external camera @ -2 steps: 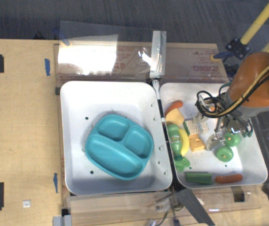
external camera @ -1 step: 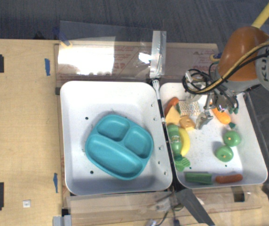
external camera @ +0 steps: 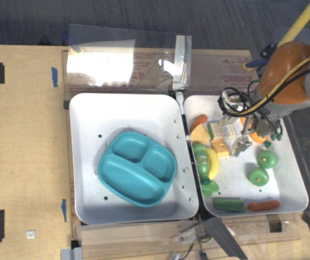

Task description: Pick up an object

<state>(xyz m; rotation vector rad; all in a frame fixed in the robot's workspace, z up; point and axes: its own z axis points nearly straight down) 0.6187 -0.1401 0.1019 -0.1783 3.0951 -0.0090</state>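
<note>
My gripper [external camera: 241, 143] hangs low over the upper middle of the right bin [external camera: 291, 196], below the orange wrist band. Its tip is just right of an orange block [external camera: 220, 147] and a pale speckled piece [external camera: 223, 129]. An orange piece [external camera: 258, 136] lies partly hidden behind the gripper. Two round green fruits [external camera: 267, 158] [external camera: 259, 176] sit to its lower right. A yellow banana [external camera: 213, 164] and green pieces [external camera: 200, 158] lie along the bin's left wall. Nothing shows as lifted clear of the bin floor.
A teal divided plate [external camera: 138, 168] lies in the left bin [external camera: 84, 112]. A green cucumber [external camera: 228, 203] and a red sausage [external camera: 264, 204] rest at the right bin's front edge. Cables loop near the wrist [external camera: 236, 99]. A clear plastic sheet [external camera: 122, 64] stands behind the bins.
</note>
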